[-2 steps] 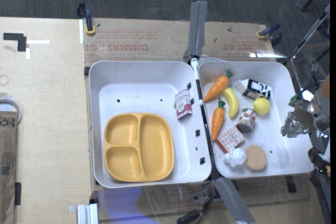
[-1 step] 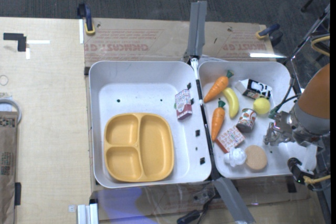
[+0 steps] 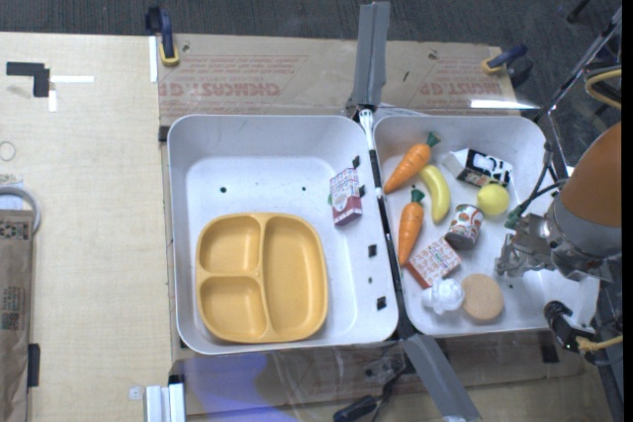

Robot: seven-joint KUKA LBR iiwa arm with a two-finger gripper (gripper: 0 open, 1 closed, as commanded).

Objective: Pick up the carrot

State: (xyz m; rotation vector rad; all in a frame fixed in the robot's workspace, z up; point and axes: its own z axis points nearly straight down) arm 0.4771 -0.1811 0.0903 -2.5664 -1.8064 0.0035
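Over the right bin's (image 3: 534, 128) right edge hovers the claw (image 3: 514, 257), its grip state unreadable, well apart from two carrots (image 3: 409, 167) beside the banana (image 3: 436, 192).

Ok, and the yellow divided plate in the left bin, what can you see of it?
The yellow plate looks like matte plastic, a rounded rectangle split by raised ridges into three compartments: two smaller ones on the left side and one long one on the right. It lies flat, right way up, on the floor of the left bin, toward its near edge. Nothing sits in it. The small carton lies apart from it, further back.
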